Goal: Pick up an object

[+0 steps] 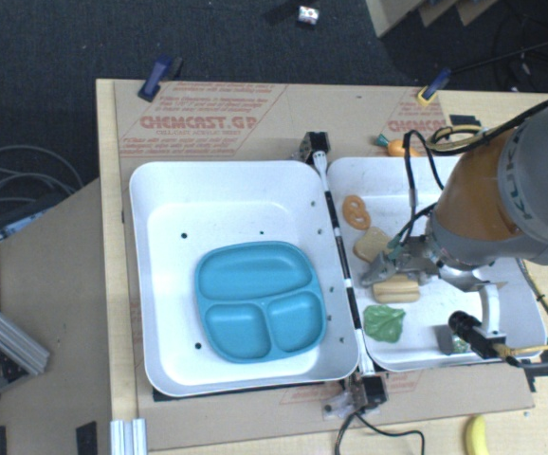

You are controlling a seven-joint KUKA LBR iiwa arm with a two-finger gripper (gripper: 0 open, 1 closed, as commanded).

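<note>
My tool (385, 269) hangs low in the right bin (378, 172), at its left side, between a tan lump (370, 245) and a pale bread-like block (395, 291). I cannot tell whether it is apart or together. An orange pretzel (355, 211) lies farther back and a green leaf (384, 322) nearer. The left bin (146, 254) holds a blue divided plate (258, 300).

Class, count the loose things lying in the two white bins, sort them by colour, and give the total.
Blue: 1, the divided plate
Orange-brown: 1, the pretzel
Tan: 2, the upper tan piece and the lower tan piece
Green: 1, the leafy piece
Total: 5
</note>
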